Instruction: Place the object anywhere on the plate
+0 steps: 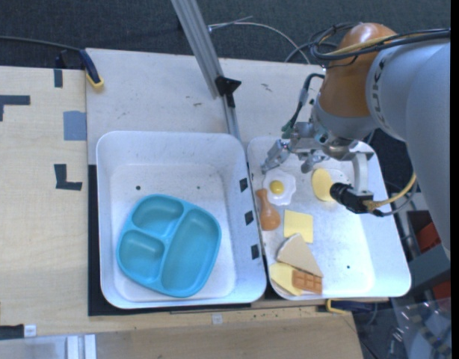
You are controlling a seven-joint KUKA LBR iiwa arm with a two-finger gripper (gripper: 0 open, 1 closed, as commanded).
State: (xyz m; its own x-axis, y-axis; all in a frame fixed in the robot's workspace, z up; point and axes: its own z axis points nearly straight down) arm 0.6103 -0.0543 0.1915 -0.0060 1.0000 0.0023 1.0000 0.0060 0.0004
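A blue three-compartment plate [170,244] lies in the left bin [108,193], towards its front. The right bin [364,264] holds toy foods: a fried egg [279,188], an orange-brown sausage [268,214], a yellow cheese square [298,225], a tan bread wedge [297,254], a brown waffle piece [306,281] on a yellow slice, and a yellow round piece [324,184]. My gripper [293,158] hangs over the back of the right bin, just behind the fried egg. Its fingers are spread open with nothing between them.
A slanted metal rail [203,40] with a black clamp runs down to the back wall between the bins. Cables loop behind the arm. The wooden benchtop [35,223] extends to the left of the bins.
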